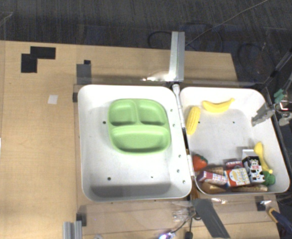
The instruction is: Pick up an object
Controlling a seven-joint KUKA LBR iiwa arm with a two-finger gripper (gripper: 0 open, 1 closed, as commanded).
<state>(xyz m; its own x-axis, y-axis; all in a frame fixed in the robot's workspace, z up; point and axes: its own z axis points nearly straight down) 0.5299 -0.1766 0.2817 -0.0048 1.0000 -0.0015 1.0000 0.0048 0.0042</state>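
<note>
The right bin [235, 128] holds a yellow banana [217, 105] near its back wall. A yellow corn cob [192, 119] lies beside it against the left wall. Along the front sit a red toy vegetable [200, 162], several small food packages [230, 176], a black-and-white carton [252, 166] and a yellow piece with a green end [262, 161]. My gripper [275, 109] hangs at the bin's right rim, apart from all of these and well above the bin floor. Nothing is visibly in it.
The left bin [93, 178] carries a green divided plate [138, 124]. A metal post [177, 56] stands behind the wall between the bins. Bare white floor lies in the middle of the right bin. Cables trail over the dark floor at the back.
</note>
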